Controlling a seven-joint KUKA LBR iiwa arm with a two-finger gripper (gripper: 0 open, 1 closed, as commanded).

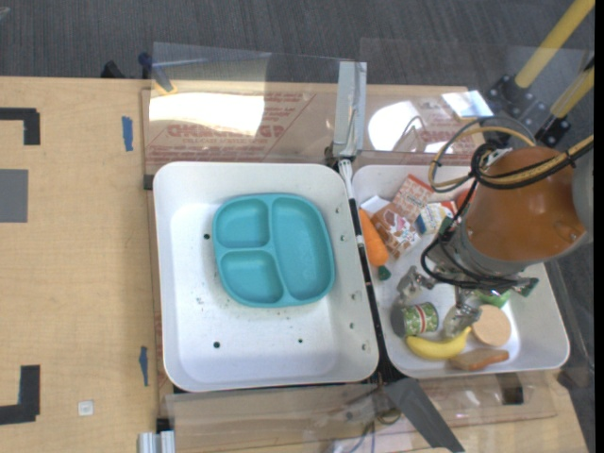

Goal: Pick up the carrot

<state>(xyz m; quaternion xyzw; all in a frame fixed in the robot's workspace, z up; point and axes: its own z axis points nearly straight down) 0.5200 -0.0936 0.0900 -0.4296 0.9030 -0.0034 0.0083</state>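
White right bin (552, 347) holds carrot (374, 242), banana (437, 346), can (419, 319).

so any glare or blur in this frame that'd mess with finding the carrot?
Camera view: bright glare on the clear panels behind both bins, none on the carrot, which looks sharp against the right bin wall; the arm's orange band covers part of that bin; the gripper reads slightly soft.

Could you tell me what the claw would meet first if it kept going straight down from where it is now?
Probably the green can, just below the claw, with the banana beside it; depth is unclear. The carrot lies off to the side.
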